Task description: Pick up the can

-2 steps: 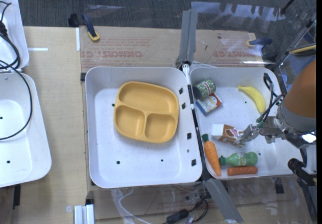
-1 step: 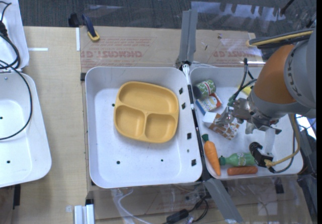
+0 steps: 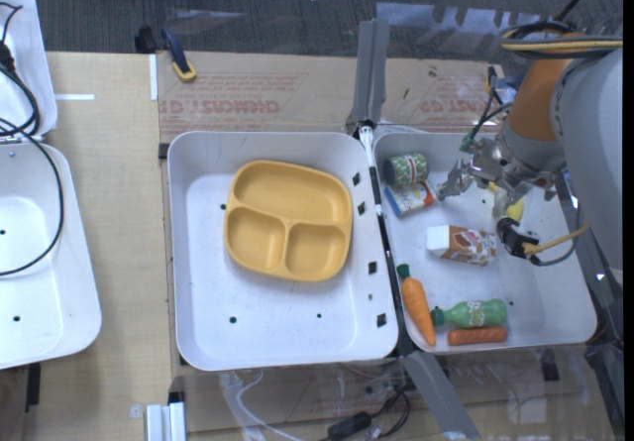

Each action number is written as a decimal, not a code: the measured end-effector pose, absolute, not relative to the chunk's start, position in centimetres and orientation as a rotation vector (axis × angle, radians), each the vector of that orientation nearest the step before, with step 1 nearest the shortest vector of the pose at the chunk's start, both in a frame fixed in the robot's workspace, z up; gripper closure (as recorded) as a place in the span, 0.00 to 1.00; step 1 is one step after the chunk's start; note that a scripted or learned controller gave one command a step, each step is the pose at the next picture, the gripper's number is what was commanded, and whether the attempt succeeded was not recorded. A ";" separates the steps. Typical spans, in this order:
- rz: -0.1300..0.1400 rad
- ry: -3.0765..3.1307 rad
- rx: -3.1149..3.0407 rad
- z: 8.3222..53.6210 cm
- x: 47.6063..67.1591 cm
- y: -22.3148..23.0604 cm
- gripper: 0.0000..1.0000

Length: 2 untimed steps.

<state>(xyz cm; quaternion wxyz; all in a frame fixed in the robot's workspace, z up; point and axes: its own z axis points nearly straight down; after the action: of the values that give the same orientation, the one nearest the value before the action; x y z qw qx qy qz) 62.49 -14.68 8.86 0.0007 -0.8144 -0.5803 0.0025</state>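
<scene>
A small green can (image 3: 407, 168) lies on its side at the back left of the right bin (image 3: 555, 325), resting against a blue and red packet (image 3: 407, 197). My gripper (image 3: 476, 190) hovers over the back middle of that bin, a short way right of the can and apart from it. Its fingers (image 3: 450, 182) stand open with nothing between them. The grey arm with its orange band (image 3: 540, 97) comes in from the upper right.
A brown and white carton (image 3: 465, 244) lies just below the gripper. A carrot (image 3: 417, 303), a green bottle (image 3: 474, 312) and a red sausage (image 3: 476, 335) lie along the bin's front. The left bin (image 3: 198, 330) holds a yellow divided plate (image 3: 288, 220).
</scene>
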 end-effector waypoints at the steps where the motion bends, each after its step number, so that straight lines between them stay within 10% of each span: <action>1: 0.009 -1.654 -2.666 8.8 56.0 -13.2 0.00; 2: 0.006 -1.983 -2.433 11.7 55.3 -16.9 0.00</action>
<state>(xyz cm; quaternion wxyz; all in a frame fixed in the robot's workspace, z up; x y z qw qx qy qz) 55.27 -16.95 11.71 0.0012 -0.7751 -0.6318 0.0018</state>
